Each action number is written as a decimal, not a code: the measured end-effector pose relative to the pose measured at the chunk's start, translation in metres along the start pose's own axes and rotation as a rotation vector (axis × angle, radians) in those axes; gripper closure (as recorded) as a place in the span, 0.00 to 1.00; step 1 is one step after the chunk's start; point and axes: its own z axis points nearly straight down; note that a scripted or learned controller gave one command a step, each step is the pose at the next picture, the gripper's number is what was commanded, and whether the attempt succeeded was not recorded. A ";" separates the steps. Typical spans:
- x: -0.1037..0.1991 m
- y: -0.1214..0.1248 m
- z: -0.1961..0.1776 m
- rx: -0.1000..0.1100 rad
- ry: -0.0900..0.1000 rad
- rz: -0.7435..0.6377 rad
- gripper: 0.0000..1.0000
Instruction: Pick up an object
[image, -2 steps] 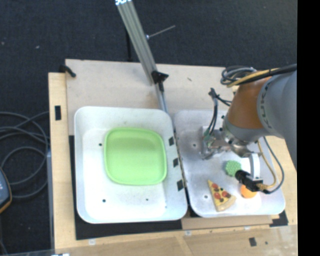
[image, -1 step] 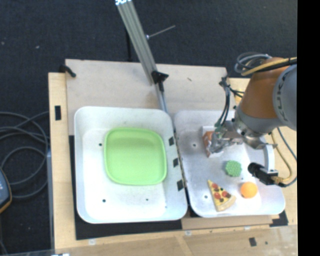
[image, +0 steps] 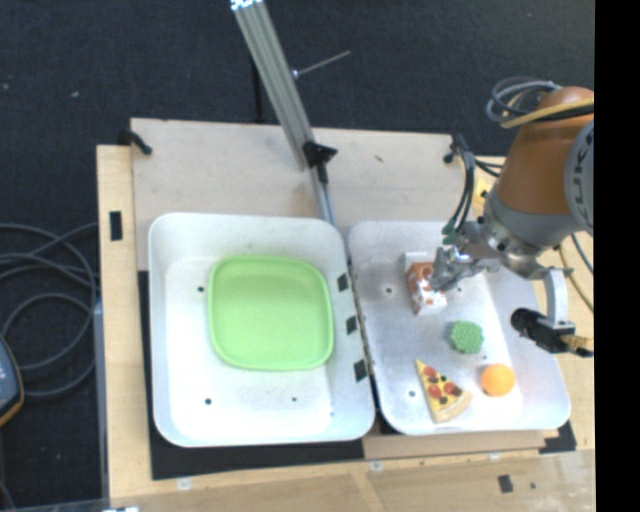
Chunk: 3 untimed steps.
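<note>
In the right bin (image: 395, 400) lie several small items. A white and red block (image: 420, 283) is near the bin's middle, a green bumpy ball (image: 466, 336) lies below it, an orange ball (image: 497, 380) sits further down, and a pizza slice (image: 442, 390) rests near the front edge. My gripper (image: 450, 268) hangs low over the bin, right at the upper right side of the white and red block, partly covering it. Whether it touches the block is unclear.
The left bin (image: 180, 400) holds a light green square plate (image: 270, 312). A metal pole (image: 285, 95) slants from the top of the view down to the gap between the bins. Black cables lie on the floor at the left.
</note>
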 end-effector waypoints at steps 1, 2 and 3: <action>-0.001 0.001 -0.040 0.000 0.000 0.000 1.00; 0.055 0.008 -0.027 0.005 0.001 -0.004 1.00; 0.111 0.012 -0.018 0.005 0.001 -0.004 1.00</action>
